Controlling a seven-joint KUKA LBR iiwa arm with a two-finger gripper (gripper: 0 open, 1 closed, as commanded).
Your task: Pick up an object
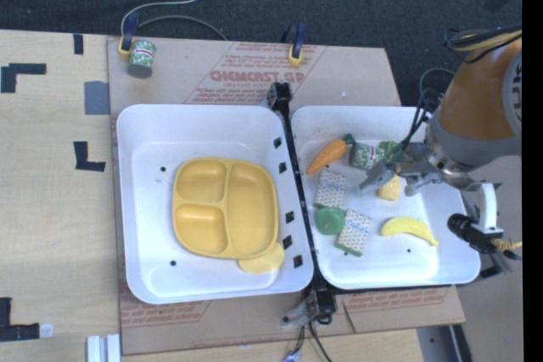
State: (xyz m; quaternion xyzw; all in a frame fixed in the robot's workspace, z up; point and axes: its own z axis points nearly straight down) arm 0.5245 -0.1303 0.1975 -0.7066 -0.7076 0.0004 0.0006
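Observation:
The right bin (450, 267) holds several small items. An orange carrot (327, 154) lies at its upper left, with a green-and-white packet (371, 153) beside it. Lower down are a pale yellow block (389, 190) and a banana (409, 229). At the left are two patterned sponges (331, 189) (354, 232) and a green round piece (328, 219). My gripper (382, 179) reaches in from the right and hangs low over the bin. It sits just above the yellow block and right below the packet. I see nothing clearly held in it.
The left bin (140, 182) carries a yellow divided plate (226, 208) with a small yellow disc (261, 260) at its lower right corner. A black divider (291, 174) runs between the bins. A small can (142, 58) and a yellow clamp (295, 55) sit on the cardboard behind.

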